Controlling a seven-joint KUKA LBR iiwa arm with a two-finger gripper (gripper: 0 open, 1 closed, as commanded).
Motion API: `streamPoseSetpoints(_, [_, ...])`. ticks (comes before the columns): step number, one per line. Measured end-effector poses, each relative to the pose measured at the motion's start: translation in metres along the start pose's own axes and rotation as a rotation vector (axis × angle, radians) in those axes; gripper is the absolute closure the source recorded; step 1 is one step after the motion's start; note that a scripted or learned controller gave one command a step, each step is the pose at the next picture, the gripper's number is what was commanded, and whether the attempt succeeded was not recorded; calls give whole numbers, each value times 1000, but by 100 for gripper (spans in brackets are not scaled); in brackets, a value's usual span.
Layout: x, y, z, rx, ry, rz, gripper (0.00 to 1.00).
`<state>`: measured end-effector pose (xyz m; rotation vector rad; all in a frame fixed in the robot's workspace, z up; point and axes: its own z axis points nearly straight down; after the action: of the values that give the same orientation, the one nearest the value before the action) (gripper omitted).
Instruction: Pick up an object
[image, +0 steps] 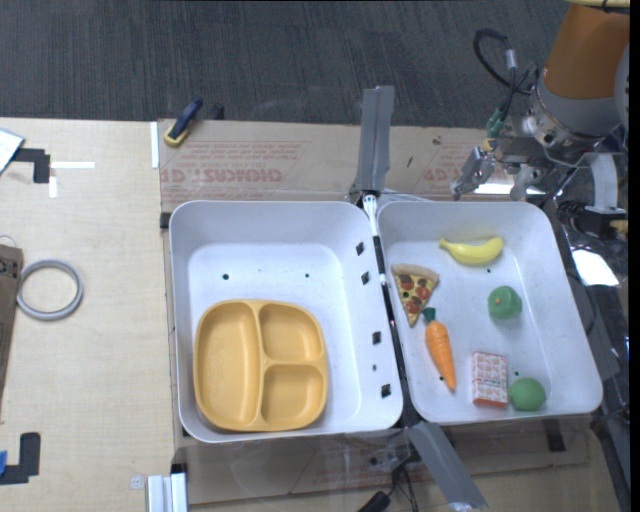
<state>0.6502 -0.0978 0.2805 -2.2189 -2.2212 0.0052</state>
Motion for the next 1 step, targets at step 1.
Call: streamPoseSetpoints(1, [-28, -85, 100, 1, 1, -33, 0])
